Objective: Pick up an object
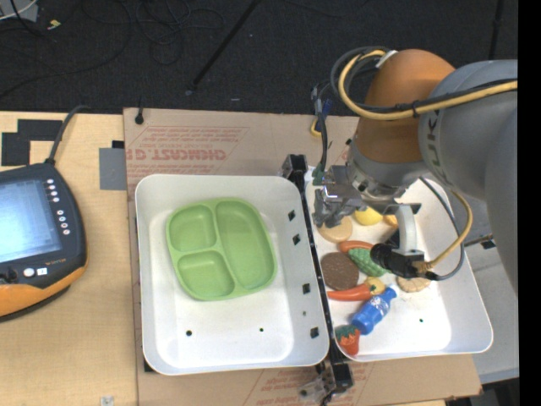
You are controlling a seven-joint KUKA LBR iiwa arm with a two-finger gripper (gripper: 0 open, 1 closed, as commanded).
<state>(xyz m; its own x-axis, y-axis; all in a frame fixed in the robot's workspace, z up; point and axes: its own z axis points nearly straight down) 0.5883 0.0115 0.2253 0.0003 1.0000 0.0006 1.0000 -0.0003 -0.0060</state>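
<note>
We've got the end effector [331, 212] down at the far-left corner of the right bin [461, 328], over the toy clutter. Can't tell its state; the wrist blocks it. Likely target is the tan piece [335, 229] just beneath it, too hidden to read an axis. The pile hugs the divider side, hence the reach across. The blue bottle [373, 309] lies flat, long axis diagonal, cap end far-right. The green tray [221, 249] sits alone in the left bin [169, 345], apart from the action.
</note>
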